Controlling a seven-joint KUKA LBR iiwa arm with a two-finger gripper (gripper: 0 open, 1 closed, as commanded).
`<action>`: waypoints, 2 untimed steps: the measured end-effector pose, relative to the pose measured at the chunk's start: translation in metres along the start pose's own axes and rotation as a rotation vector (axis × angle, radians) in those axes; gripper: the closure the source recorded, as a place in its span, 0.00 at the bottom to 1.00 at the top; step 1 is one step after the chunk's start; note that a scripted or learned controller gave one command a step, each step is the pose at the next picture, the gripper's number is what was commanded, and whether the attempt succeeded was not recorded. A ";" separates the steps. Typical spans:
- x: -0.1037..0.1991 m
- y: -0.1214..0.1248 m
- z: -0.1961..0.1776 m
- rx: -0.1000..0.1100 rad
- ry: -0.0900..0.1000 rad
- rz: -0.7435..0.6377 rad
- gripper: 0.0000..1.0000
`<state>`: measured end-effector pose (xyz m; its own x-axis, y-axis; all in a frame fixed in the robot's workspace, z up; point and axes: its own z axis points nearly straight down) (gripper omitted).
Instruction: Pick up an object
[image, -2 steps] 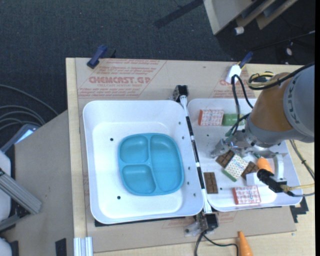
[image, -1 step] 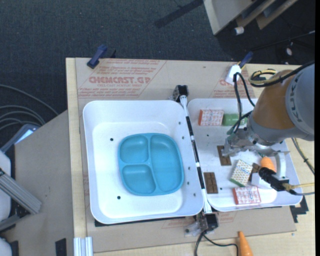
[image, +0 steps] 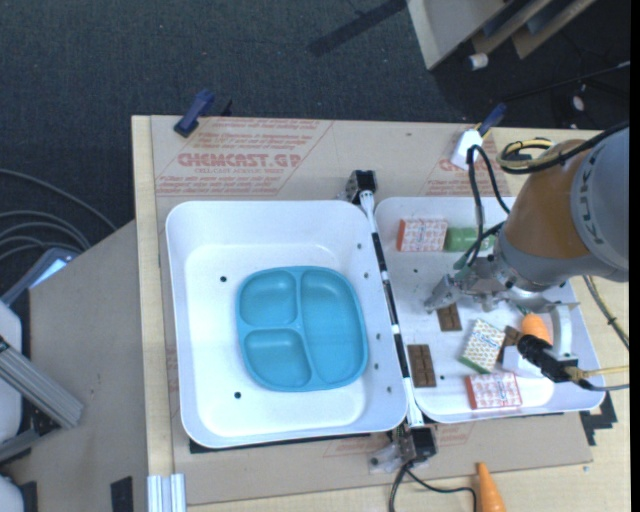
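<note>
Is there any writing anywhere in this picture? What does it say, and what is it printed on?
"CHEMCAST G P", in red, repeated on the brown protective paper covering the board under the bins; the smaller red lines beneath it are too blurred to read.
The red-and-white packets in the right bin, one at the top and one at the bottom, bear print too small to read.
The green-and-white packet beside the gripper: print unreadable.

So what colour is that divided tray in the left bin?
Light blue tray, clearest in the camera view.
</note>
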<state>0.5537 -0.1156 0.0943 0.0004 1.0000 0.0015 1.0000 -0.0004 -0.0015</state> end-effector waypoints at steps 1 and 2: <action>0.016 -0.003 0.010 0.001 0.000 -0.001 0.00; 0.016 -0.003 0.000 0.001 0.000 0.000 1.00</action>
<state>0.5506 -0.0993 0.0943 0.0007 1.0000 0.0018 1.0000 -0.0007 -0.0020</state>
